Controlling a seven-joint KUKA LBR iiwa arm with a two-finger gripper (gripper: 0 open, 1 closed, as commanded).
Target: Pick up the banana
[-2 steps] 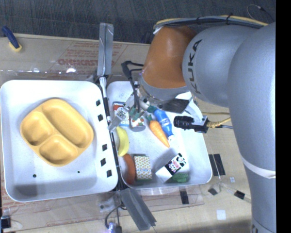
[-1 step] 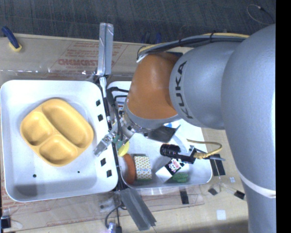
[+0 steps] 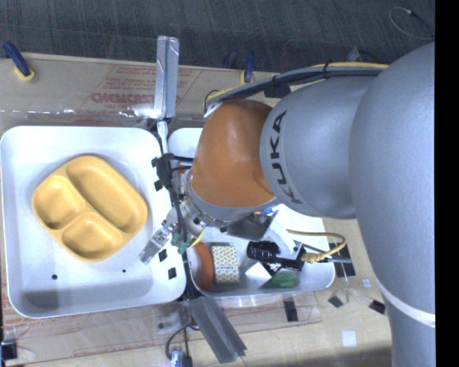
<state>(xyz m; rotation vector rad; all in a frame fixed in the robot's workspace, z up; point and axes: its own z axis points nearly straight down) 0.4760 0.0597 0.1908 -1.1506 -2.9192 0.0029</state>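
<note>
Two shallow white bins sit side by side on a brown board [image 3: 69, 90]. My grey arm [image 3: 352, 151] with its orange band [image 3: 229, 159] reaches in from the right and covers most of the right bin [image 3: 185, 141].

My gripper [image 3: 161, 241] hangs low over the seam between the bins, at the right-hand wall of the left bin [image 3: 30, 281] and toward its near corner. From this slant I cannot tell whether it is spread or pressed together, and I see nothing gripped in it.

The left bin holds one thing, a yellow plastic tray with three hollows [image 3: 89, 205]. It lies flat near the bin's middle, turned at an angle, apart from my gripper.

Along the near strip of the right bin that shows below my wrist, a rounded red-brown thing [image 3: 201, 260] lies at the left end. A small pale box with a green-and-yellow pattern [image 3: 224, 264] is just beside it, touching or nearly so. Further right, a dark green lump [image 3: 281, 280] rests against the near wall.

Where the banana lies I cannot tell, because my own bulk hides the rest of that bin.
</note>
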